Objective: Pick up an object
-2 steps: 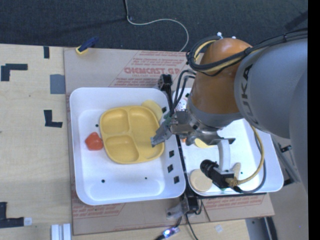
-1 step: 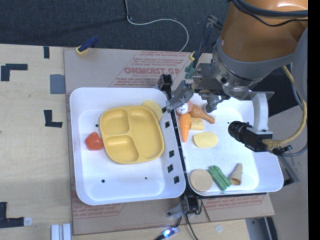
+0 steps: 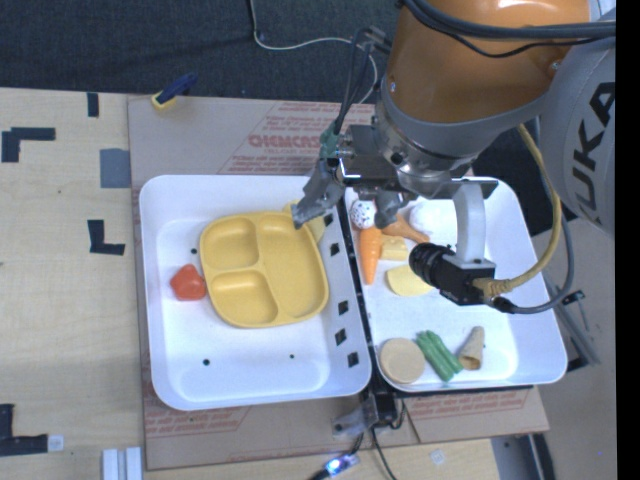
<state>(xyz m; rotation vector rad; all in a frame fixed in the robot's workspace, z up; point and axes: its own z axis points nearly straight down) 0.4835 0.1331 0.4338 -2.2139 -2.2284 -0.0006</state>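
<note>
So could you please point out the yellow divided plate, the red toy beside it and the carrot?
yellow divided plate [image 3: 265, 268]: camera view, centre ridge between its compartments.
red toy [image 3: 187, 283]: camera view, middle of its body.
carrot [image 3: 369, 253]: camera view, mid-length of its orange body.

Brown cardboard sheet [image 3: 270, 138] under both bins, printed red. Blue-yellow clip [image 3: 174, 89] at its top-left corner. Wooden bench [image 3: 60, 298] with black marks; dark cloth [image 3: 130, 18] behind.

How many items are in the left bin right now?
2: a yellow tray in the middle, and a red toy touching its left edge. The gripper covers the tray's top right corner, so something small could be hidden there.
</note>
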